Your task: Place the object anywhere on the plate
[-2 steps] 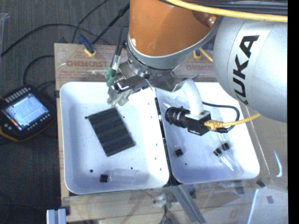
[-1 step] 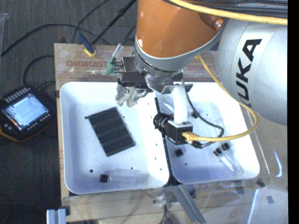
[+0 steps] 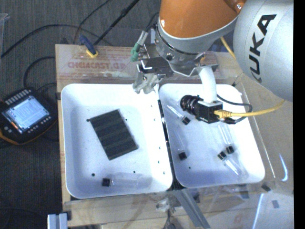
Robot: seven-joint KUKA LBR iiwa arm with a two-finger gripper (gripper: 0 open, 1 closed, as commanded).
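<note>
The plate (image 3: 113,134) is a dark ribbed rectangle lying at a slant in the middle of the left bin (image 3: 76,99). A clear tube with a black cap (image 3: 119,180) lies near that bin's front edge. Several more clear, black-capped tubes lie in the right bin (image 3: 248,171), one at its left side (image 3: 177,114) and one at the front right (image 3: 228,156). My gripper (image 3: 145,84) hangs over the far rim where the two bins meet, up and right of the plate. I see nothing held beneath it.
The arm's orange and grey wrist (image 3: 195,18) covers the far middle of the bench. A small black camera with a yellow cable (image 3: 202,109) hangs over the right bin. A teach pendant (image 3: 24,114) lies on the floor at the left.
</note>
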